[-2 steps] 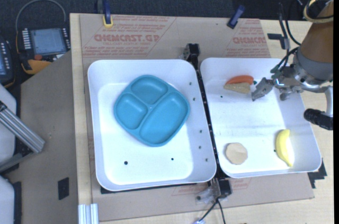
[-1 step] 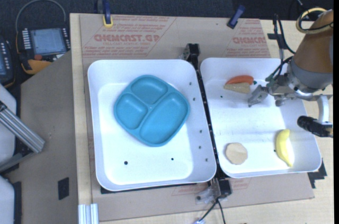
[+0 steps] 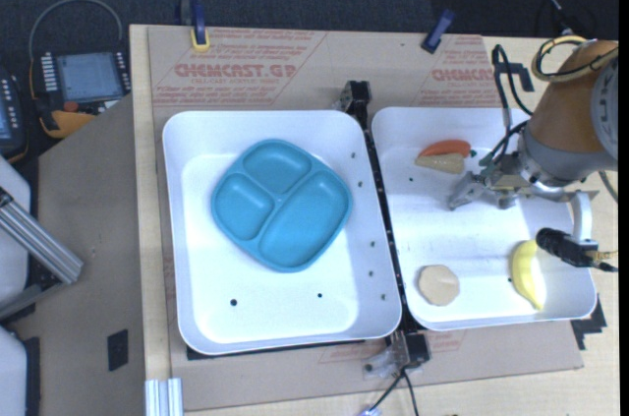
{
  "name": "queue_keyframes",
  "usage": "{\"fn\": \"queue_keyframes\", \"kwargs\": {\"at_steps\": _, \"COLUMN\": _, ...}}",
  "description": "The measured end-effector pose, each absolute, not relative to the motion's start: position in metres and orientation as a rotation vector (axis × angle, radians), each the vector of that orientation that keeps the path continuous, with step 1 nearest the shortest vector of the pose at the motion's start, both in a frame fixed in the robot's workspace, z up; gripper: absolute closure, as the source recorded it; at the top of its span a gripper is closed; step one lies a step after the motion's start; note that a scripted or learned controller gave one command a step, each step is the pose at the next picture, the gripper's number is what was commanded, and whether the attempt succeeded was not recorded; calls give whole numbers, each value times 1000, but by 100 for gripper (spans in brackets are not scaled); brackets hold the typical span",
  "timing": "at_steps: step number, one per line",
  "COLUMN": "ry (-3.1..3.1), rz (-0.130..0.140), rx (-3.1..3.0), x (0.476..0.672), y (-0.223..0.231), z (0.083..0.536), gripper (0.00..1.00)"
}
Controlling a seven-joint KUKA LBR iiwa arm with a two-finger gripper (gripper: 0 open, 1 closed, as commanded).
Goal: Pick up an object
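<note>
The bench point(image 3: 147, 208) carried two white bins side by side. The left bin point(image 3: 197, 306) held a blue sectioned plate point(image 3: 282, 205), lying flat near the bin's centre with its three compartments facing up.

The right bin point(image 3: 482, 237) held three items. An orange-and-tan slice point(image 3: 443, 154) lay near the far wall. A round tan cookie point(image 3: 438, 285) lay near the near wall, left of centre. A banana point(image 3: 529, 273) lay in the near right corner, just beside the rim.

The arm point(image 3: 575, 109) reached in from the right, over the right bin. The gripper point(image 3: 470, 191) sat low above the bin floor, just beside the slice on its near right side and well apart from the cookie and banana. The fingers appeared slightly apart and pointed left, but blur prevented a firm reading. No item was seen between them. All three items rested on the bin floor.
</note>
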State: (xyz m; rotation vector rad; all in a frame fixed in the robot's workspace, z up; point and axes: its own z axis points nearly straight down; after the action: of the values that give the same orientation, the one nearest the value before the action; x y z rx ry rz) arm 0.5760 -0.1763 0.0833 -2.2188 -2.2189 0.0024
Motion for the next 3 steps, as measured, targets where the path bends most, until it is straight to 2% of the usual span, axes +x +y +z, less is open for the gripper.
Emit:
{"fn": "queue_keyframes", "kwargs": {"at_steps": 1, "ry": -2221, "rz": 0, "rx": -2222, "x": 577, "y": -176, "z": 95, "gripper": 100}}
{"fn": "queue_keyframes", "kwargs": {"at_steps": 2, "ry": -2226, "rz": -4, "rx": -2225, "x": 583, "y": -178, "z": 140, "gripper": 100}}
{"fn": "queue_keyframes", "kwargs": {"at_steps": 3, "ry": -2225, "rz": -3, "rx": -2224, "x": 578, "y": -176, "z": 185, "gripper": 100}}
